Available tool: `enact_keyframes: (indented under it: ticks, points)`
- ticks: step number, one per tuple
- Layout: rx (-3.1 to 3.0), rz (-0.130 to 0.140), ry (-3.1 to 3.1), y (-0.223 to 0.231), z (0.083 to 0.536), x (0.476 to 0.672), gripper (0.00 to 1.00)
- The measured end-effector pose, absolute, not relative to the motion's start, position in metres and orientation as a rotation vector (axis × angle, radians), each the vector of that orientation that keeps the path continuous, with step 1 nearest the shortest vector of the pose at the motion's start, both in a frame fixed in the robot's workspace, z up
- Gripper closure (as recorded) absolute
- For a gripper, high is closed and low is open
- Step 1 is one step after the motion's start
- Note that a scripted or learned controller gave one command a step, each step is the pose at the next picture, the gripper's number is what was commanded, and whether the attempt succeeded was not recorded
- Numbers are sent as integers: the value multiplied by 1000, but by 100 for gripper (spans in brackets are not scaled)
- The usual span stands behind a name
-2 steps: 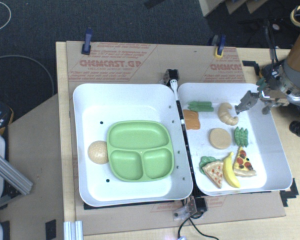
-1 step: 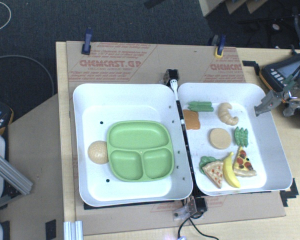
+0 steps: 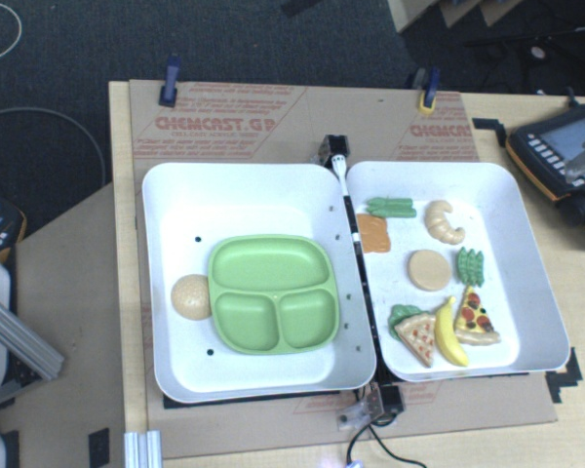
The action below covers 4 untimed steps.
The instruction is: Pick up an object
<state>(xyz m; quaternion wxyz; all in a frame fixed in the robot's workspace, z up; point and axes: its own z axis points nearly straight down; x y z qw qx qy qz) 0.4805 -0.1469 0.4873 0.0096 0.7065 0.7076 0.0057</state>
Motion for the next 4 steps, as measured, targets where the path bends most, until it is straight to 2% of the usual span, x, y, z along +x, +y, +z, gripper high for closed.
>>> enact_keyframes:
  ticks: [1, 2, 3, 4]
  points:
    - [2204, 0, 2245, 15, 458, 479, 0]
    - [2219, 3, 2221, 5, 470, 480, 100]
    - [2227, -11, 2225, 14, 398, 479, 100]
    - [2227, -19, 2232, 59, 217, 506, 100]
